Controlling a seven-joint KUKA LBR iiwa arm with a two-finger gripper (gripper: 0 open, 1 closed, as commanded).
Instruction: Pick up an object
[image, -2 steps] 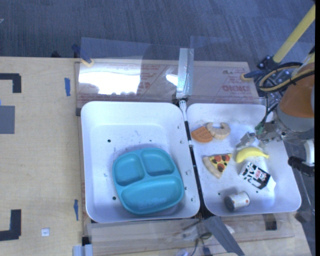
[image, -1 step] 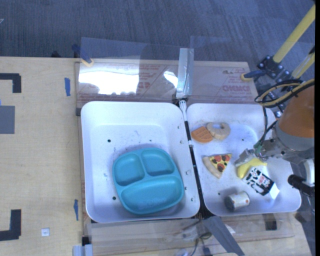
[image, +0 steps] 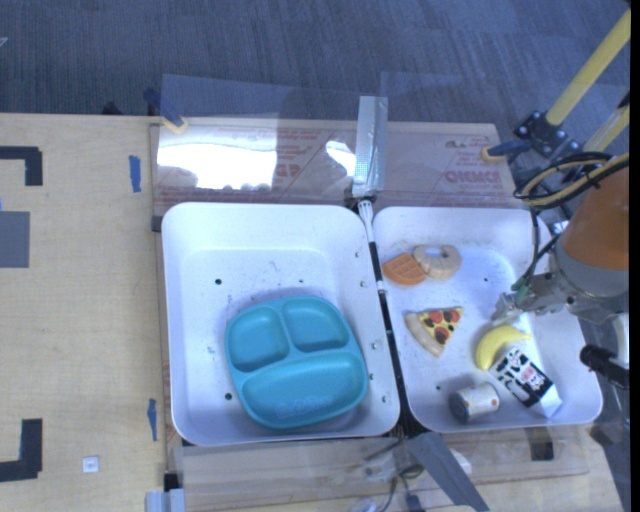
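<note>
Gripper (image: 520, 296) sits low in the right white bin (image: 470, 228), can't tell its state, just above the yellow plastic toy banana (image: 497, 343): probably light, stiff, slick, so pinch it across the curved middle.

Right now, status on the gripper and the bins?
Gripper low at right white bin's far side, above yellow banana. Nothing seen held. Pizza slice toy, black-and-white carton close by.

No legible txt; faint red print on clear panel (image: 300, 155) behind bins, too blurry to read.
</note>
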